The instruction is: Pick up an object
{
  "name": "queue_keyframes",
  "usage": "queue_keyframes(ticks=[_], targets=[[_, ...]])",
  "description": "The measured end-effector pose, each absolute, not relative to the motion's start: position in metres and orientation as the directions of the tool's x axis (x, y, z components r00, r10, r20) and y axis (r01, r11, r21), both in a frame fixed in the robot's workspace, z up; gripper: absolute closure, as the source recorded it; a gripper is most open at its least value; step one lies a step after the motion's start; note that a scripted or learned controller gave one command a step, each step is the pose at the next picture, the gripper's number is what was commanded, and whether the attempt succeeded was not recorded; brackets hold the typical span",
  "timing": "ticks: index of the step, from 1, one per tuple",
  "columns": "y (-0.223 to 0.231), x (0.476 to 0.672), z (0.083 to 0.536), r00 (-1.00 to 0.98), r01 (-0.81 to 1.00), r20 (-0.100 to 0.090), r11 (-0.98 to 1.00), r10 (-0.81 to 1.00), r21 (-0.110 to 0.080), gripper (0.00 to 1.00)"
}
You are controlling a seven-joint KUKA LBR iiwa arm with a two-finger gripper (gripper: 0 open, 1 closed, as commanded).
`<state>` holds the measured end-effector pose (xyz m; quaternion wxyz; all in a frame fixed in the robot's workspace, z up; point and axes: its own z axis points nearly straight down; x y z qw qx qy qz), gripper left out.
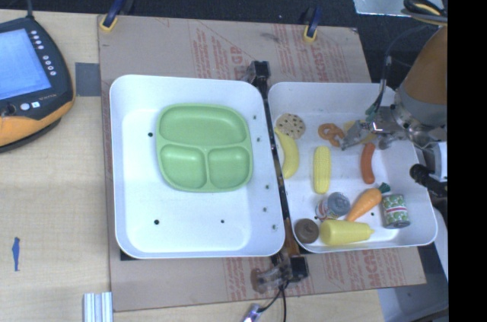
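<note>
Camera view puts the near edge of the bench at the bottom, so we start there: in the right bin (426, 240), along its near wall, we see a brown round disc (306, 229) touching a yellow lemon-like piece (346, 232), with a small green-labelled can (395, 210) off to the right. Just behind these lie a grey tin (334, 204) and an orange carrot (364, 204), tilted and touching the yellow piece. Farther back in the same bin we find a corn cob (322, 169) lying lengthways, a banana (288, 153) hugging the left wall, and a reddish sausage (368, 163). Beyond them sit a tan cookie (290, 125) and an orange pretzel (331, 133). The gripper (358, 136) hangs just right of the pretzel and above the sausage's far end; we see nothing between its fingers, and we cannot tell whether they are spread or pressed together. The grey arm (426, 84) with its orange band enters from the right. In the left bin (129, 221) we see a green divided plate (205, 147) resting toward the far half. On the bench's left edge lies a teach pendant (27, 81), and two blue-and-yellow clamps (114, 11) pin the cardboard's far edge.
</note>
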<state>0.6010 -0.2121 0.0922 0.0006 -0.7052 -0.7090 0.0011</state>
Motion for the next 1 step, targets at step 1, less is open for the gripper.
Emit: queue_keyframes(ticks=[1], targets=[[-0.2115, 0.585, 0.0917, -0.006, 1.0, -0.001, 0.006, 1.0, -0.006, 0.0]])
